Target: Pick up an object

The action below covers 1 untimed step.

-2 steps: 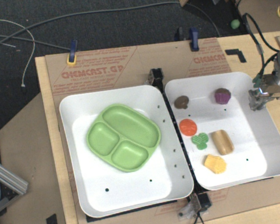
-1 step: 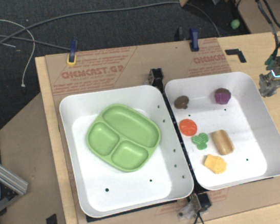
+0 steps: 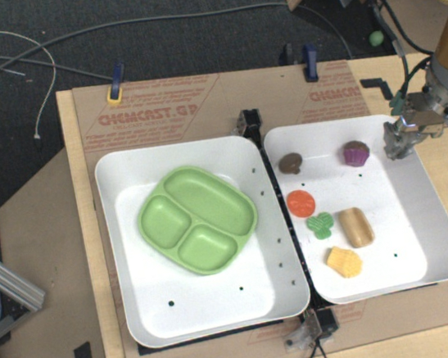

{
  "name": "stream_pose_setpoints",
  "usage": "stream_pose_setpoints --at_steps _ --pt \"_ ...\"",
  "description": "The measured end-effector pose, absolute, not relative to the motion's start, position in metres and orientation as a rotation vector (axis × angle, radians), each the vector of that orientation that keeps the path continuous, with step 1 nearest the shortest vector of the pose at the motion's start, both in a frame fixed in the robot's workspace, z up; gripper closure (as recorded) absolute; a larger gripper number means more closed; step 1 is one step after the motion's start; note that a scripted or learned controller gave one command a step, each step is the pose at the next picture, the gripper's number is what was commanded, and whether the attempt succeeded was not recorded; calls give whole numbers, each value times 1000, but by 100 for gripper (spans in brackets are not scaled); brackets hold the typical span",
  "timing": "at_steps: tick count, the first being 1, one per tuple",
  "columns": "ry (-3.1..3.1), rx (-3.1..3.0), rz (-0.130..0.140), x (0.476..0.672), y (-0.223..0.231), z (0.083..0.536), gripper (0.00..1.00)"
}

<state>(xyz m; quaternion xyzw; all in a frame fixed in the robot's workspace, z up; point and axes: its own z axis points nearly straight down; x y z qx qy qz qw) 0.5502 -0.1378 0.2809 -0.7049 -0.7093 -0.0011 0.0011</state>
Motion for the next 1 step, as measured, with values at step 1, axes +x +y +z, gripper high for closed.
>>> stream_pose_setpoints --at_steps 1 --pt "-2225 -2212 -2 556 -84 263 100"
